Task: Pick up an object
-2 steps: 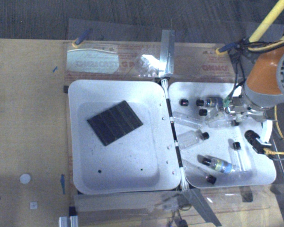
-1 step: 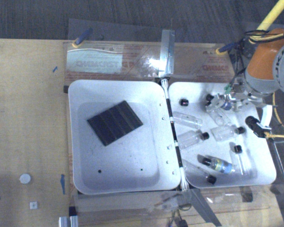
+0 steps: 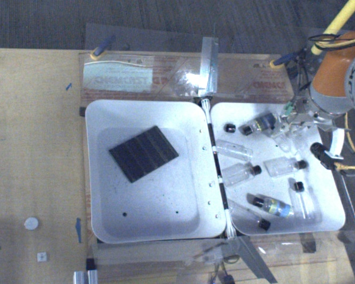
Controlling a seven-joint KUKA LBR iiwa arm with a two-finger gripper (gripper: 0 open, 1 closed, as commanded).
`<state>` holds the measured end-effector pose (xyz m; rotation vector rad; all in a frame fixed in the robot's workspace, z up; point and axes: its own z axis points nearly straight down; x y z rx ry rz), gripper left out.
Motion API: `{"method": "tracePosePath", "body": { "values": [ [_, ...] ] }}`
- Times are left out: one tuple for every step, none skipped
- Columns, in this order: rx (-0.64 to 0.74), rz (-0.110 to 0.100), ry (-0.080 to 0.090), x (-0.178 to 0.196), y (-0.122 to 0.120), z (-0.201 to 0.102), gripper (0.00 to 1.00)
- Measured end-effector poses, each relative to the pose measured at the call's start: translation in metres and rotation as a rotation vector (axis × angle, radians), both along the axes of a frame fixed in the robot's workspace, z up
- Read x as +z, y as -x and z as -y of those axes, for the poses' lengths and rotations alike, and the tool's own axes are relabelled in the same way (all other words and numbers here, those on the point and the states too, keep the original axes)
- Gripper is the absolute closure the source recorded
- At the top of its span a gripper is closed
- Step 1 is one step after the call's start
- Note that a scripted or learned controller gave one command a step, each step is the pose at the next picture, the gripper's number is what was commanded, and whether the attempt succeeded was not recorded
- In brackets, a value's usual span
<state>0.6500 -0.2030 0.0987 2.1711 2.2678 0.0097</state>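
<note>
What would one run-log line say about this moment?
arm: over right bin far corner | claw: above small bottles, near dark-capped one | left bin: dark ridged pad | pick: not yet done

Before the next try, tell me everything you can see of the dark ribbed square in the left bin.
The dark ribbed square pad is a flat, thin, near-black sheet with fine parallel ridges running across it; it looks like rubber or foam, though the material is hard to confirm. It lies flat on the floor of the left shallow white bin, turned diagonally so its corners point toward the bin walls, in the upper middle of the floor. It touches only the bin floor and looks whole. The claw is over the other bin.
</note>
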Motion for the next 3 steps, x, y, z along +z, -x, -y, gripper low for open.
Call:
{"method": "tracePosePath", "body": {
  "values": [
    [-0.113,-0.003,0.005,0.123,-0.018,-0.012,1.00],
    [-0.089,-0.007,0.003,0.112,-0.017,-0.059,1.00],
    [-0.190,-0.008,0.002,0.094,-0.002,-0.083,1.00]
  ]
}}
